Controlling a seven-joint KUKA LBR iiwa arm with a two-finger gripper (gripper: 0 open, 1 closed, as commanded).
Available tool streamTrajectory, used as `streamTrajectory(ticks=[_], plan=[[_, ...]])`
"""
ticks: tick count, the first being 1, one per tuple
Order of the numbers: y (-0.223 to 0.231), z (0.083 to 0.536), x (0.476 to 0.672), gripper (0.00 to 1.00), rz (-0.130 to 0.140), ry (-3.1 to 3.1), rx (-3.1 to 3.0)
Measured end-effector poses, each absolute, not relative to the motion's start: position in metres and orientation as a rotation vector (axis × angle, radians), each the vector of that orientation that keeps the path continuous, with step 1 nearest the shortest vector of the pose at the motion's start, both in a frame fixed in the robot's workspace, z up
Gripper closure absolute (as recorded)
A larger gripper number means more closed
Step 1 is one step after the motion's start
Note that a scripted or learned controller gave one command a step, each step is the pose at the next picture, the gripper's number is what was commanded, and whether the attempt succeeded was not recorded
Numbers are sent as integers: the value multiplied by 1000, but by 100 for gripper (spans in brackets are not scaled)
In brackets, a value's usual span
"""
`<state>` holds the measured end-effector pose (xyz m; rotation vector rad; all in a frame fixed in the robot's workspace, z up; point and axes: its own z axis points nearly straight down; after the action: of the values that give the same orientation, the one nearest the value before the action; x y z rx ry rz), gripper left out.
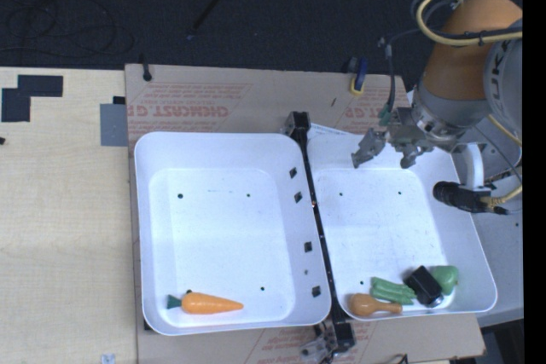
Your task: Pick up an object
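My gripper (388,154) hangs over the far edge of the right bin (375,209), open, with nothing between its fingers. An orange carrot (210,303) lies at the near left of the left bin (162,183). In the right bin's near right corner are an orange pear-shaped piece (372,306), a green pod-like piece (392,291), a black block (424,286) and a green piece (446,275) behind the block. They lie close together, well nearer the front than the gripper.
A black divider (309,217) runs between the two bins. A black cylinder (459,197) juts out over the right bin's right rim. A blue-and-yellow clip (357,78) sits on the cardboard behind the bins.
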<state>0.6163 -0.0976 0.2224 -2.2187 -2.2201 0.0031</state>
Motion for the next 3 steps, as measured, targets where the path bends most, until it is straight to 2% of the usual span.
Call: streamTrajectory(ticks=[1, 2, 3], plan=[[-14, 212, 645, 0, 0, -2228, -2213], [30, 323, 645, 0, -12, -2231, -2219], [155, 249, 642, 0, 7, -2228, -2202]])
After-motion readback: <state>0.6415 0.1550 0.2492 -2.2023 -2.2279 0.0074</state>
